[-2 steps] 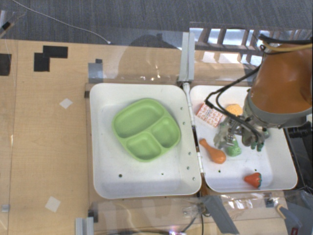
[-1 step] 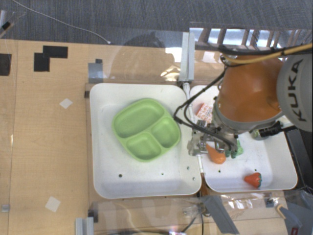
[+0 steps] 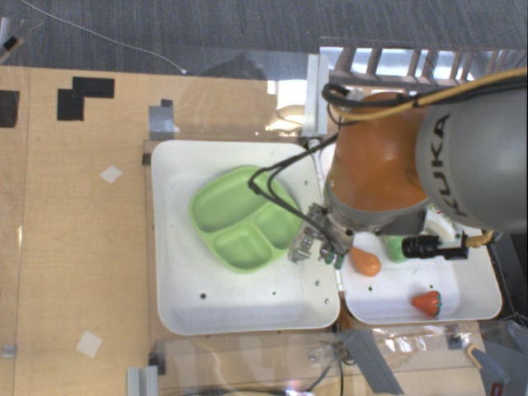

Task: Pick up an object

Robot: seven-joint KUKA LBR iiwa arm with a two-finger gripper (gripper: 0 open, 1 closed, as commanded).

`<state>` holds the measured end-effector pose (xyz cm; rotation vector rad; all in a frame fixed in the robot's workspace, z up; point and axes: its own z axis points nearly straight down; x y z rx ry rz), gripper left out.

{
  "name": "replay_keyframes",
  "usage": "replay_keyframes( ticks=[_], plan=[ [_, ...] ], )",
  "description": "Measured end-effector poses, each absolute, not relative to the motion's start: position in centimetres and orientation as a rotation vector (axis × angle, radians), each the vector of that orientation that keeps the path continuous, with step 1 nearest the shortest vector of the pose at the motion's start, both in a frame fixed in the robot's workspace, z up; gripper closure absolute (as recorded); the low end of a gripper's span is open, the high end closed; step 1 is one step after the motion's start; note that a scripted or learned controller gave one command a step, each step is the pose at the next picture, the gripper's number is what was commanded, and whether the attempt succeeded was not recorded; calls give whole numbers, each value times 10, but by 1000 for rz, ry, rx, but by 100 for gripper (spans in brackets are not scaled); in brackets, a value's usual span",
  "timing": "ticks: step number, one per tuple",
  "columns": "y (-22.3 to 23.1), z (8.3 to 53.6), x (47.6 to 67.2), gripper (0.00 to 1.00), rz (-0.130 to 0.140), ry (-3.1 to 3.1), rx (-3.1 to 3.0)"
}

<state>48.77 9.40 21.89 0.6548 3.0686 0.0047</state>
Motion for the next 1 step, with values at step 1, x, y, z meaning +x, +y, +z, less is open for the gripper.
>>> replay_keyframes(
  ticks=[1],
  plan=[
    [126, 199, 487, 100, 3, 2906, 1192]
  ],
)
